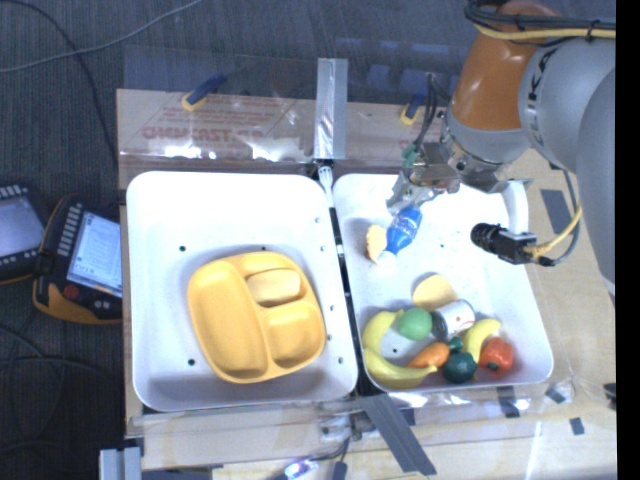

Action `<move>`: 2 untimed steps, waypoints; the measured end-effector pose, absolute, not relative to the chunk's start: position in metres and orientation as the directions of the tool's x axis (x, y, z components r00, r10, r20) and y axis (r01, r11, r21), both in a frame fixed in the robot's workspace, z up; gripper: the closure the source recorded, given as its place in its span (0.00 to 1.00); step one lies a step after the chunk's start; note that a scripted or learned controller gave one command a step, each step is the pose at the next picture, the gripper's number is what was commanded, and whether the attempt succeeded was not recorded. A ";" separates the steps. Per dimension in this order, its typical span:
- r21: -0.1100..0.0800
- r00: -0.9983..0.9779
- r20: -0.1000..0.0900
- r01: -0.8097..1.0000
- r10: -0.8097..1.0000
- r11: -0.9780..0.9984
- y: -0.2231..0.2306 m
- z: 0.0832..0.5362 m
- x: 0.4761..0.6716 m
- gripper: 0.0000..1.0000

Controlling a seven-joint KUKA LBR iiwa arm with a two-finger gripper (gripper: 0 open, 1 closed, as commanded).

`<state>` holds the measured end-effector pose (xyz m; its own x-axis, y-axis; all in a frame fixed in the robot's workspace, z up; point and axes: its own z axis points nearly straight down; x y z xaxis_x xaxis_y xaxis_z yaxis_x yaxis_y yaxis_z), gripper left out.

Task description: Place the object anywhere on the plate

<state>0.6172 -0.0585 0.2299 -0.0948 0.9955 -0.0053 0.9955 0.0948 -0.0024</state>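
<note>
Right, I see the arm reaching over the right bin | yellow plate sits in the left bin | gripper clenched on the blue bottle, hanging above the right bin floor | toy pile at near edge

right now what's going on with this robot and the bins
The arm reaches in from the right over the right bin, and its pincer has a small blue bottle between its fingers, lifted above the bin floor. The yellow divided plate waits in the left bin, already carrying a pale slice-shaped piece. A pile of toy fruit and vegetables sits in the right bin's near corner.
</note>
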 end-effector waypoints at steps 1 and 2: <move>-0.003 -0.290 0.000 0.957 0.957 0.290 0.011 0.183 0.613 1.00; -0.003 -0.235 0.001 0.972 0.972 0.235 0.070 0.183 0.567 1.00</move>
<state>0.5666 0.0699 0.1826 -0.2345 0.9721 0.0013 0.9721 0.2345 -0.0035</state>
